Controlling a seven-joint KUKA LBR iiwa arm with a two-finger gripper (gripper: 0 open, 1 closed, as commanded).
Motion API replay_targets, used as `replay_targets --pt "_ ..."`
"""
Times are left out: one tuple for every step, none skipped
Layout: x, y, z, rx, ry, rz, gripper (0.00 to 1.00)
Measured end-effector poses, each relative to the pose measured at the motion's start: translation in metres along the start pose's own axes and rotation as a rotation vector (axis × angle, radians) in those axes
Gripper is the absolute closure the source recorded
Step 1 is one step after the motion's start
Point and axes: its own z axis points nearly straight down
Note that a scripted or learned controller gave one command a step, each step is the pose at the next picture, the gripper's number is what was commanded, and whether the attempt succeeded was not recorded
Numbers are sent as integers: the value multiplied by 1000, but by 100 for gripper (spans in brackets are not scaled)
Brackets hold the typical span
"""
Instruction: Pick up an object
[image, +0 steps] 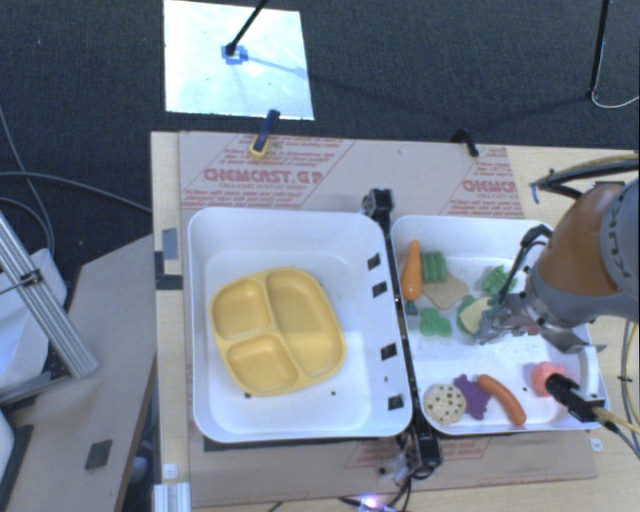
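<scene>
Toy food crowds the right bin (455, 232); the yellow divided plate (277, 328) sits alone in the left bin (230, 240). At three o'clock the gripper (497, 325) hangs low by the pale green slice (472, 315). I cannot tell its finger spread. Risk: neighbours lie close, so fingers may nudge the slice aside or pinch two pieces.

r bin (455, 228) crowded w/ toys; bare floor by sausage (502, 398).
</scene>
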Motion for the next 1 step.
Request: replay_targets --pt "0 1 -10 -2 0 -2 100"
